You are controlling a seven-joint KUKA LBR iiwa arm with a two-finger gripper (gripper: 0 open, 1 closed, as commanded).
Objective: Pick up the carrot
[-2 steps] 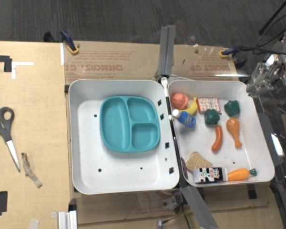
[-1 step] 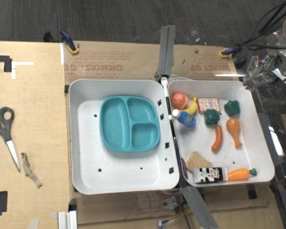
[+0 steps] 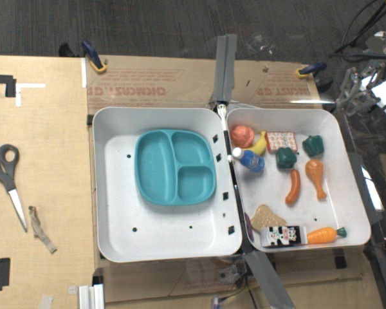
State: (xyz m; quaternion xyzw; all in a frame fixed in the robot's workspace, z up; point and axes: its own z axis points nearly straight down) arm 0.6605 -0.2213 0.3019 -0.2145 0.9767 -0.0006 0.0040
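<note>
- carrot [image 3: 324,235] lies in the lower right corner of the right bin [image 3: 347,148], close to the bin's bottom wall, orange body with a small green top at its right end.
- long axis runs nearly left to right across the frame, tip pointing left, rising slightly toward the green end.
- its tip sits just beside a black-and-white carton [image 3: 284,236], which looks to be touching or almost touching it; a tan wedge, perhaps a bread slice [image 3: 267,217], lies just above and left of the carton.
- well apart, higher in the same bin: a sausage [image 3: 293,187], a drumstick [image 3: 316,176], two dark green pieces, a blue-and-white bottle [image 3: 248,159], a yellow piece and a pink-orange round item.
- left bin [image 3: 116,230] holds a teal divided plate [image 3: 175,167]; scissors [image 3: 8,182] rest on the counter [image 3: 38,127] at the frame's left.
- pincer state: cannot tell, so the arm's pose cannot be given either.
- judgement: since the arm enters from the right, the carrot is among the nearest things to it; a grasp across the short width, well clear of the carton and the bin wall, seems the safest approach, and the corner is the main risk.
</note>
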